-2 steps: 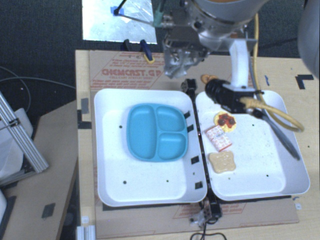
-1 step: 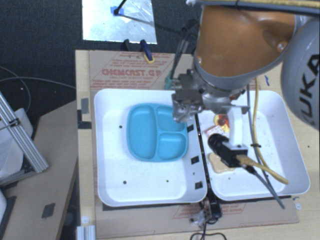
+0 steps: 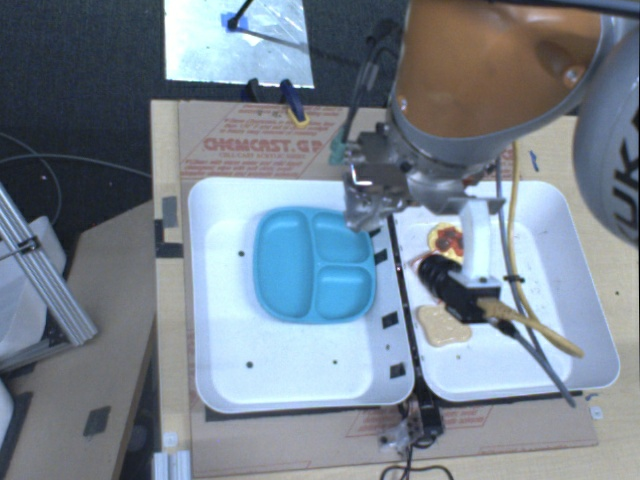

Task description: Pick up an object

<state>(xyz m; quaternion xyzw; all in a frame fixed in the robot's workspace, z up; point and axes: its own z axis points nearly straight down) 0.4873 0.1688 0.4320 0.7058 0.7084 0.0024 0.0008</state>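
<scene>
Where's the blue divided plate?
In the camera view, the blue divided plate lies in the left bin, right of centre, with the gripper at its upper right corner.

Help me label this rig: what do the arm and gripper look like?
The arm is grey, with a wide orange band above the wrist and partial lettering on the grey shell. Dark cables run down to the boxy grey metal gripper.

The plate [image 3: 315, 265] is plain light blue, in a white bin [image 3: 230, 368]. Right of the plate lie a pale tan piece [image 3: 443, 325] and a red-and-yellow piece [image 3: 446, 238]. Behind the plate, brown cardboard [image 3: 262, 144] bears red lettering.
</scene>
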